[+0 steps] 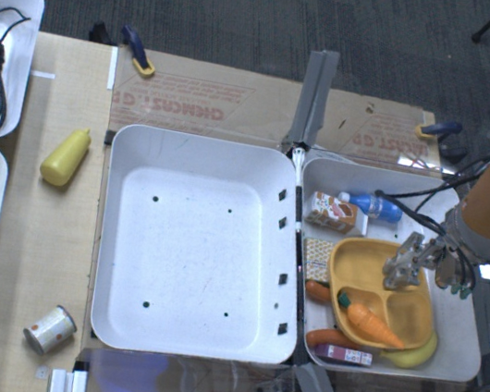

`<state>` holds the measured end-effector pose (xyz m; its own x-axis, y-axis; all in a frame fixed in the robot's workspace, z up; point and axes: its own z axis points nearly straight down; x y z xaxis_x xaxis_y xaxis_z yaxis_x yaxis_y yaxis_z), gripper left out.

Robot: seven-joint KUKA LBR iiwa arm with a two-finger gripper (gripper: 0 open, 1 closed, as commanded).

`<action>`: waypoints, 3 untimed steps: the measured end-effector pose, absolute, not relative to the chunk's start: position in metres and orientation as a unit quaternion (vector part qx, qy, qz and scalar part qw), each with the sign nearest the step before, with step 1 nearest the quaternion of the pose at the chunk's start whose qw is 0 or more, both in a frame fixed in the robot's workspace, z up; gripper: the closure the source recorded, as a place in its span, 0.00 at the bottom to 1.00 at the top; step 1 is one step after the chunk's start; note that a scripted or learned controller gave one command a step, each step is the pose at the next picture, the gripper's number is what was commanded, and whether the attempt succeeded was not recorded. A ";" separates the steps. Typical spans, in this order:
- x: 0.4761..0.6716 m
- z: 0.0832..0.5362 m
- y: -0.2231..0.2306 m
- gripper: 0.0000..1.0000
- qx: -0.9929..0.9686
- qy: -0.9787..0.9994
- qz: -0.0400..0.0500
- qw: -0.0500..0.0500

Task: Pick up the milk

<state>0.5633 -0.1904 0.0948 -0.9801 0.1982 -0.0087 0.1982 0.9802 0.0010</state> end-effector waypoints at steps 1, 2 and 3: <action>0.479 0.168 -0.217 1.00 -0.037 0.999 0.002 -0.001; 0.488 0.170 -0.221 1.00 -0.145 0.989 0.002 0.000; 0.489 0.174 -0.221 1.00 -0.219 0.976 0.002 0.000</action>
<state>0.4892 -0.2209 0.1741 -0.9039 -0.4278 -0.0013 -0.4278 0.9038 0.0042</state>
